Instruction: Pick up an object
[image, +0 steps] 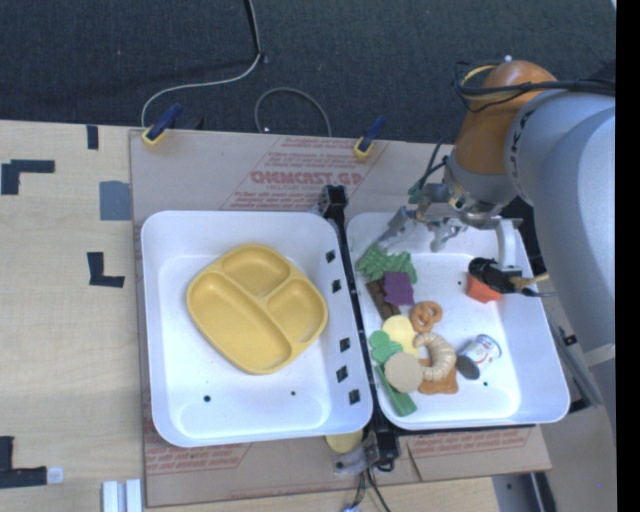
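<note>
Hovering over right bin (535, 400) far edge — metal end effector (424, 227), fingers spread, gripping nothing. Toy food clustered just below: leafy green lettuce (383, 261), purple block (398, 288), twisted pretzel (425, 316), curled croissant (437, 355). Left bin (165, 330) holds glossy yellow divided tray (256, 307).

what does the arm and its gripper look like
The arm is thick and rounded, with smooth light grey casing and a glossy orange band above the wrist. Thin black cables loop over the orange part. The gripper is a small grey metal assembly with two slim fingers, far narrower than the arm that carries it.
</note>
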